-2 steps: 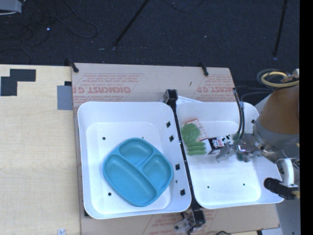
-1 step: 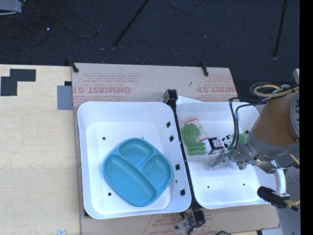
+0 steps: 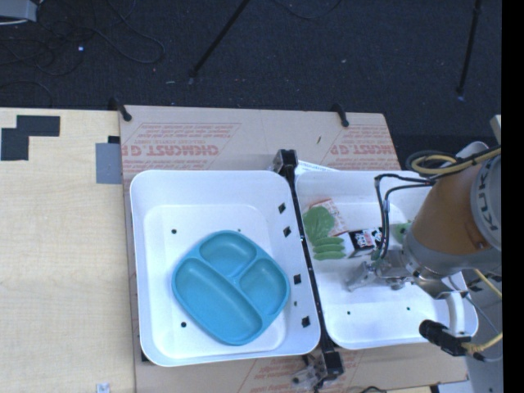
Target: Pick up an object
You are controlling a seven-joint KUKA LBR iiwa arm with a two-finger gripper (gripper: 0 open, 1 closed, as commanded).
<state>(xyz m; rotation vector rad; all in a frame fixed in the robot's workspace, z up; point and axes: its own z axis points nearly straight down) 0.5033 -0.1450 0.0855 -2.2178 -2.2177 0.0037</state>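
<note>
The blue plate (image 3: pixel 231 286) with three parts lies flat in the left bin (image 3: pixel 164 195). It sits on the near side of that bin. Right of the left bin is the right bin (image 3: pixel 377 334). The gripper (image 3: pixel 360 278) is low in it, but whether it is open or shut cannot be told. Just past the gripper lie a green thing (image 3: pixel 323 232) and a small black and white thing (image 3: pixel 363 239). The grey and orange arm (image 3: pixel 450 219) leans over the right bin.
</note>
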